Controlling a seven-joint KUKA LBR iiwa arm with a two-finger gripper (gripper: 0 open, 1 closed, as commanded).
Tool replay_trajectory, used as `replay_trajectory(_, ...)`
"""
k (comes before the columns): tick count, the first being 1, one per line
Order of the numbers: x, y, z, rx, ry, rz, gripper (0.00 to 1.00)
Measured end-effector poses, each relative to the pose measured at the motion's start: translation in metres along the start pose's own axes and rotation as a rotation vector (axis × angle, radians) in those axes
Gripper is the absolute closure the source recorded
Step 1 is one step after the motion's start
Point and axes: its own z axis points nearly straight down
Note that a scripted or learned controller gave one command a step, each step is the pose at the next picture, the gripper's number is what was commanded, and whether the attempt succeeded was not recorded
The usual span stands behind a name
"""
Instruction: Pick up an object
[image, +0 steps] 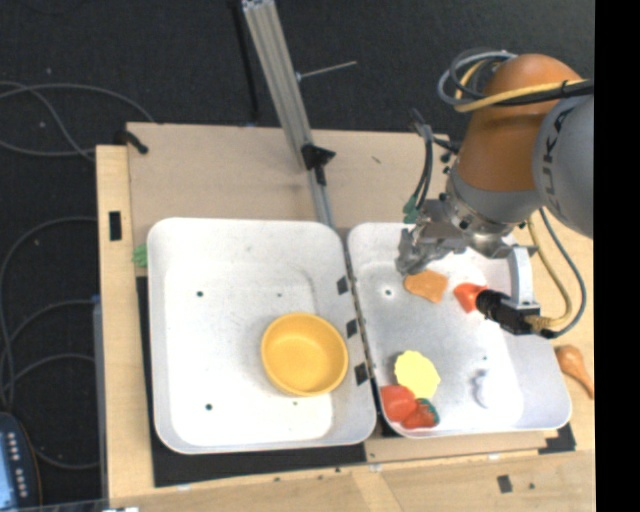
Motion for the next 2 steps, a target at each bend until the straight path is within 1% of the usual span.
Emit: replay_trajectory(2,0.100,0.003,0.028,0.003,0.000,0.000,1.00)
